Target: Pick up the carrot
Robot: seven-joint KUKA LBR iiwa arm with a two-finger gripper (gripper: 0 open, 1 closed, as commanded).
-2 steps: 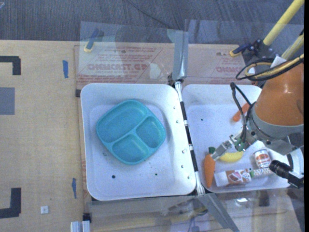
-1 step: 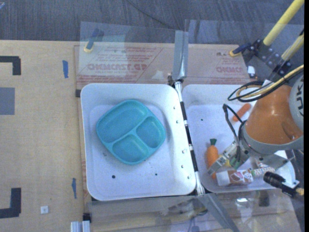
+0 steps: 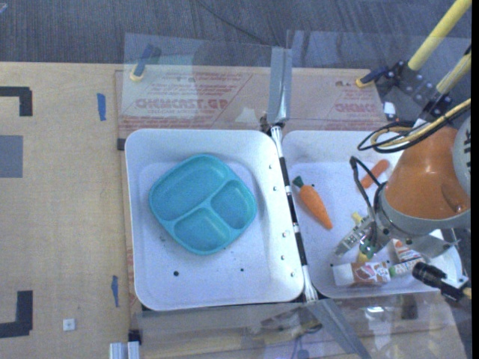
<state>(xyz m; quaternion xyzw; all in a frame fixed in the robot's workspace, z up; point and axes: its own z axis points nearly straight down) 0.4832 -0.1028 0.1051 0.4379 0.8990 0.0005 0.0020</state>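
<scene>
The carrot (image 3: 315,204), orange with a small green top, lies in the left part of the right bin (image 3: 329,149), close to the divider, its tip pointing to the lower right. My gripper (image 3: 357,240) hangs below the orange wrist band, low over the right bin. It is to the right of the carrot's tip and slightly nearer the front, apart from it. Nothing shows in the gripper.
A blue divided plate (image 3: 202,203) lies in the left bin (image 3: 142,163). A white and red tube (image 3: 367,273) rests at the right bin's front edge under the wrist. Another orange item (image 3: 374,172) sits behind black cables. Yellow poles rise at the upper right.
</scene>
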